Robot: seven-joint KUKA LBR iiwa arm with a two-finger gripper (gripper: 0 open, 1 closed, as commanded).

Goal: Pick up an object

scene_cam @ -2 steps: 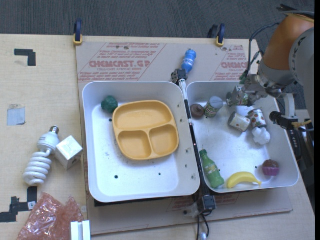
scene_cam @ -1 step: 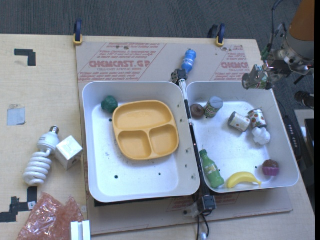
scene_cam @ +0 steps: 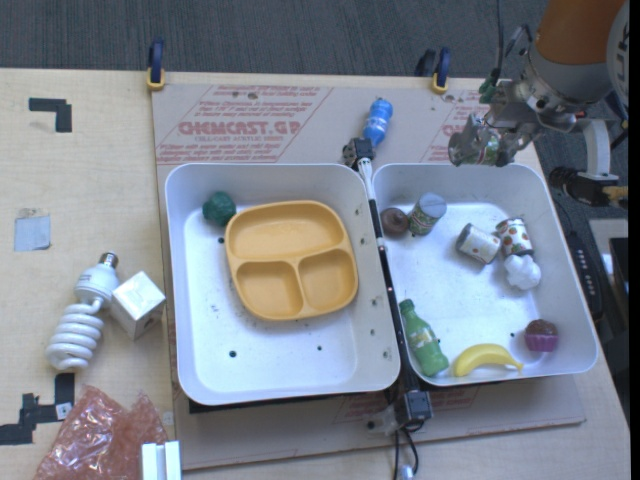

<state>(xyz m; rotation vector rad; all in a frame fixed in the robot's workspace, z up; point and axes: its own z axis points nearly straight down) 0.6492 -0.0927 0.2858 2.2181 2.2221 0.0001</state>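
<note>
My gripper (scene_cam: 487,146) hangs over the back rim of the right bin (scene_cam: 560,268), raised above it, below the orange band of the arm. In that bin lie a green bottle (scene_cam: 422,338), a yellow banana (scene_cam: 487,359), a purple-and-maroon object (scene_cam: 541,336), a white fluffy thing (scene_cam: 522,271), a spotted toy (scene_cam: 513,235), a grey cylinder (scene_cam: 478,243), a blue-grey cup (scene_cam: 430,211) and a brown round thing (scene_cam: 395,221). A small colourful blur shows at the gripper's tip; I cannot make out what it is.
The left bin (scene_cam: 190,328) bears a yellow divided plate (scene_cam: 292,258) and a green ball (scene_cam: 218,208). A blue bottle (scene_cam: 378,121) lies behind the bins. Left of the bins on the bench are a spiral light bulb (scene_cam: 82,313), a white cube (scene_cam: 138,300) and a red mesh bag (scene_cam: 95,433).
</note>
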